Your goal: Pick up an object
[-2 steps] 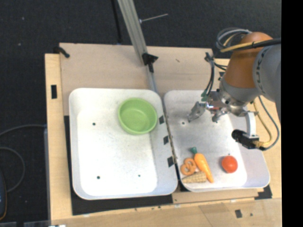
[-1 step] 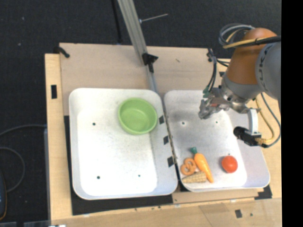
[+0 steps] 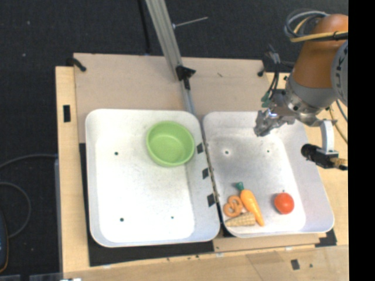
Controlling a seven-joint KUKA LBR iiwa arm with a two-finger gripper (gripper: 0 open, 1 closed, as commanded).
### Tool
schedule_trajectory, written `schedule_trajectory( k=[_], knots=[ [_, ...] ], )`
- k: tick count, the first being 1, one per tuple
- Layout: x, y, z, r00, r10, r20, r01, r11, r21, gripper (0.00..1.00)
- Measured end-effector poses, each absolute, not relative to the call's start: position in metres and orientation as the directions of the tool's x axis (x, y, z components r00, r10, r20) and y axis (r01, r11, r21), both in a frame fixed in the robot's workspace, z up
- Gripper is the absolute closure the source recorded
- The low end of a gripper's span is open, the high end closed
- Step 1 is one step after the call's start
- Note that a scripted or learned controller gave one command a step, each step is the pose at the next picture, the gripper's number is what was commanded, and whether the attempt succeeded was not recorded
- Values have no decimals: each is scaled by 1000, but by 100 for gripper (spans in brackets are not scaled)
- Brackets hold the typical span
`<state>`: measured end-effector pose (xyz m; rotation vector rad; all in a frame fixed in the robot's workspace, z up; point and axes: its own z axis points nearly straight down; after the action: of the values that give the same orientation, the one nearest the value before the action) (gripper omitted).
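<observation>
Orange carrot [image 3: 251,206], pretzel [image 3: 233,205], wafer cone [image 3: 242,220] and red tomato [image 3: 284,203] lie clustered at the near end of the right bin [image 3: 252,157], well apart from the tool [image 3: 265,123], which hangs over that bin's far end. Left bin [image 3: 111,180] holds an upright green bowl [image 3: 170,144]. Tool state: cannot tell at this angle; the arm's upper part is cut off at the frame edge.

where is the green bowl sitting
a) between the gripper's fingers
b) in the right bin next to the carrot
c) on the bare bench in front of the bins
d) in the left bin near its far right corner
d: the green bowl rests in the left bin, near its far right corner, apart from the gripper over the right bin.
</observation>
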<state>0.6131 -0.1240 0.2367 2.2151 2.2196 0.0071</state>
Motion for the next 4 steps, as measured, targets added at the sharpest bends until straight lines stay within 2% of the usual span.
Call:
schedule_trajectory(
  k=[1,2,3,4],
  knots=[
    [614,-124,235,-3,1000,0,1000,3,2,100],
    [619,-75,233,-6,1000,1,1000,6,0,100],
    [613,-22,245,-8,1000,3,1000,8,1,100],
    [605,28,235,-7,1000,1,1000,7,-1,100]
  ],
)
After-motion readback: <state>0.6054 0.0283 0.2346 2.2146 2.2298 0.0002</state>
